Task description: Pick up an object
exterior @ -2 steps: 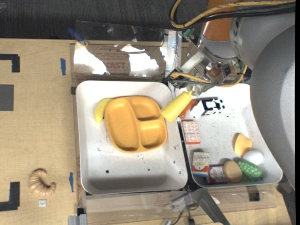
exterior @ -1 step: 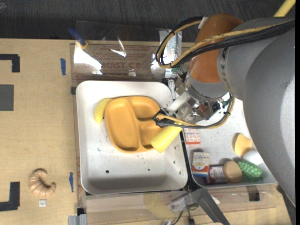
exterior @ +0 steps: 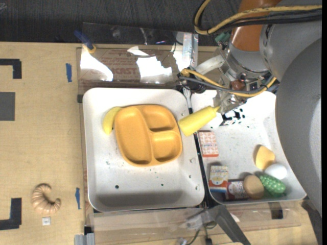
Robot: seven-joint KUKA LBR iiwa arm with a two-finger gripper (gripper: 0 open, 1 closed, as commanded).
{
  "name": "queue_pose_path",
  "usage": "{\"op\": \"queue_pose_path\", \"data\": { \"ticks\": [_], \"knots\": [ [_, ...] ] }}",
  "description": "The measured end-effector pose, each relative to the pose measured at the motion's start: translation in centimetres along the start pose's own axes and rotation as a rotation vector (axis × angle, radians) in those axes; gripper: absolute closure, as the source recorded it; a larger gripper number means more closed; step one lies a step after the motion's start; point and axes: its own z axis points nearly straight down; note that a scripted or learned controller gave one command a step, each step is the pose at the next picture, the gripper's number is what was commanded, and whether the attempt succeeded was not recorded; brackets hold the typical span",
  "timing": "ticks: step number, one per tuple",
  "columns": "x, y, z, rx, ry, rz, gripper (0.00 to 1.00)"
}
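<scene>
The jaws grip 1 end of a yellow corn cob (exterior: 198,120) above the wall between the 2 bins, the gripper (exterior: 225,106) over the right bin (exterior: 255,117), while the left bin (exterior: 97,137) holds an orange tray (exterior: 148,134).

- My arm (exterior: 286,29): grey, orange band
- Bins (exterior: 102,177): white
- Tray (exterior: 148,134): orange-yellow
- Banana (exterior: 108,119): yellow
- Corn (exterior: 198,120): yellow
- Box (exterior: 208,143): white, red print
- Second box (exterior: 218,176): white, orange, blue
- Green thing (exterior: 272,185): bumpy
- Croissant (exterior: 45,198): tan
- Bench (exterior: 41,137): light wood, black marks, blue tape
</scene>
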Motion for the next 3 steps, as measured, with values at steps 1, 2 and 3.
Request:
{"op": "queue_pose_path", "data": {
  "ticks": [1, 2, 3],
  "knots": [
    [0.2, -1.3, -2.6, 0.001, -0.003, -0.292, 1.00],
    [-6.3, -5.2, 3.3, 0.004, -0.010, -0.277, 1.00],
    [-7.0, -2.8, 0.3, 0.000, -0.002, -0.654, 1.00]
  ]
}}
